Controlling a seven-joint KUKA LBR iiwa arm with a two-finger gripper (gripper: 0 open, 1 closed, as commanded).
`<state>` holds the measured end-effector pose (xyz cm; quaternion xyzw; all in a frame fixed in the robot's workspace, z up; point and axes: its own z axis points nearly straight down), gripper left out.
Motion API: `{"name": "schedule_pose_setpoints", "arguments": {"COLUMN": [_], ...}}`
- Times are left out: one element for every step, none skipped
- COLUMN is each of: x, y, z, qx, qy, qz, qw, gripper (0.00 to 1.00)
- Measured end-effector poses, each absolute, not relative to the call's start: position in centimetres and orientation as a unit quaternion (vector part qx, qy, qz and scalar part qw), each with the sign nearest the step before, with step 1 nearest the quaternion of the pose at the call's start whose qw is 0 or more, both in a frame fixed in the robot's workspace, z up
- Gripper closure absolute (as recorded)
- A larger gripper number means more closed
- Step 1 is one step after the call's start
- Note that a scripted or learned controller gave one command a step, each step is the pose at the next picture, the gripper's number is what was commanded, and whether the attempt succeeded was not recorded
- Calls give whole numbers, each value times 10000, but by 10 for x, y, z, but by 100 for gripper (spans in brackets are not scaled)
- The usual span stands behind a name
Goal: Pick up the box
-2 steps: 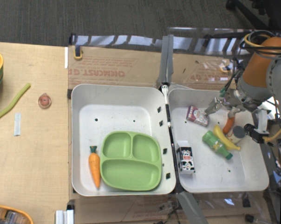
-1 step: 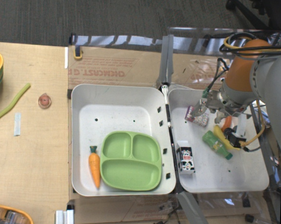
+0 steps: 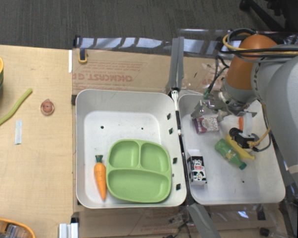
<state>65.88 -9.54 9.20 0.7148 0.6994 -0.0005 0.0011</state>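
Observation:
A small white and black box (image 3: 197,169) lies against the left wall of the right bin (image 3: 264,192), near its front. My gripper (image 3: 212,110) hangs at the back of that bin, well beyond the box and apart from it. It sits just above a pink and white packet (image 3: 208,125). The grey arm with its orange band (image 3: 251,51) comes down from the upper right and hides the bin's far right corner.
A green bottle (image 3: 230,153) and a yellow banana (image 3: 242,147) lie right of the box. The left bin (image 3: 90,108) holds a green divided plate (image 3: 138,171) and a toy carrot (image 3: 100,176). A metal divider (image 3: 177,68) runs between the bins.

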Motion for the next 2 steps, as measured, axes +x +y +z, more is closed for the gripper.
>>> {"name": "schedule_pose_setpoints", "arguments": {"x": [659, 643], "y": [-96, -42], "z": [101, 217], "qx": [7142, 6803], "qy": [6999, 7329], "qz": [-11, -9], "qw": [17, 1], "gripper": [100, 100]}}
